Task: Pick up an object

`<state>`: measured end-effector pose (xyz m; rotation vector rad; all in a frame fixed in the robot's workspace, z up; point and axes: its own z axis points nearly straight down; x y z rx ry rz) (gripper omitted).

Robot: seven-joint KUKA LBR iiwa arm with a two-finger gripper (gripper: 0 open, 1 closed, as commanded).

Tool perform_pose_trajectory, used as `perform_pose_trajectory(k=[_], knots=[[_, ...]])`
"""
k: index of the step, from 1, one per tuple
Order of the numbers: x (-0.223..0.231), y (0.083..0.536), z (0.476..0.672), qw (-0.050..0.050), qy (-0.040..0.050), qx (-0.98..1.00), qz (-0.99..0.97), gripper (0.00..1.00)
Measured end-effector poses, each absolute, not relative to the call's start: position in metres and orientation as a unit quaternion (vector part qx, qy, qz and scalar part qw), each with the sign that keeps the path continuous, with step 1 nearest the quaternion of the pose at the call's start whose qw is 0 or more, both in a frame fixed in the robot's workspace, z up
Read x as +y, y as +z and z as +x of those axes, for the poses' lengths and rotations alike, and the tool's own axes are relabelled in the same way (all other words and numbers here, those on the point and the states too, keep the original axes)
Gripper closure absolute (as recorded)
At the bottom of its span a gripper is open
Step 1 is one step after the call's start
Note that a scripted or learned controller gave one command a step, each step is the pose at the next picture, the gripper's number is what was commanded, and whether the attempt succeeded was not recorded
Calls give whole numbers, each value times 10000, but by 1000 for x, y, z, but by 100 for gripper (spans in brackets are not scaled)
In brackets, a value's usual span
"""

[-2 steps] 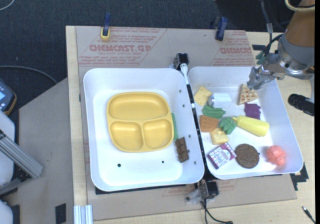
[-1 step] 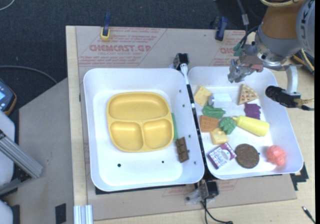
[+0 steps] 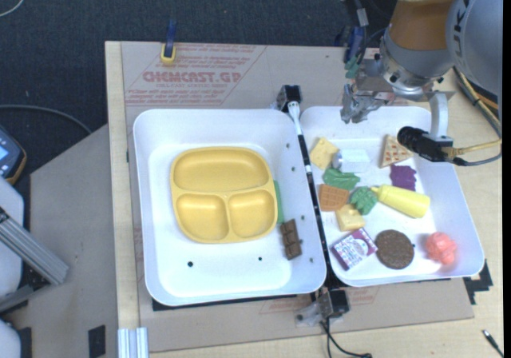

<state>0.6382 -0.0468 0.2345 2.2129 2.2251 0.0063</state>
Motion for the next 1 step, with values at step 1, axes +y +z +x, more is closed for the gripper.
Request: perform_pose_trajectory(k=[1], knots=[[-56,219,641,-4,-7,7070,7073,100]])
